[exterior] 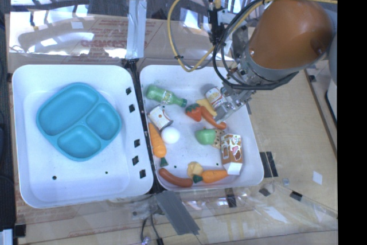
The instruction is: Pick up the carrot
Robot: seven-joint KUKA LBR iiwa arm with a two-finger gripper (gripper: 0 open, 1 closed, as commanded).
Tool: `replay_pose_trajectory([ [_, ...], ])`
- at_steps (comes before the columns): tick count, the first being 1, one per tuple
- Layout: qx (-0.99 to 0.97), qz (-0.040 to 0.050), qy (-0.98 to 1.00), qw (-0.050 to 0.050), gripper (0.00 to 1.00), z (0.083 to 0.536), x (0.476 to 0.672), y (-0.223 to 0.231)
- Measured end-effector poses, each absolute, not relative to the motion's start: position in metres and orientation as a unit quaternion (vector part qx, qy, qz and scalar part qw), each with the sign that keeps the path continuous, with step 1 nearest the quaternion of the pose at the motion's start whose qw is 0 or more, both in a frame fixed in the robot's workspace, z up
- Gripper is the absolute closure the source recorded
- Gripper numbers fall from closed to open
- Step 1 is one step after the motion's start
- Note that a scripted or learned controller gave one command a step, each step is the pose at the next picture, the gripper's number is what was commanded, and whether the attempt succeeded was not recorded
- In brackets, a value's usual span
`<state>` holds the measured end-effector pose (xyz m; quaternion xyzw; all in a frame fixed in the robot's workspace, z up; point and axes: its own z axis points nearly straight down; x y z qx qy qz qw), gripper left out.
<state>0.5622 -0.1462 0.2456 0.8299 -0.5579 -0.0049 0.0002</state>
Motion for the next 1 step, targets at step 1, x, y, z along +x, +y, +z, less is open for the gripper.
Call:
replay_pose_trajectory([
  [1,0.931,-0.0009,-0.364,-0.002,1.0,0.3376,0.5892,-0.1743],
])
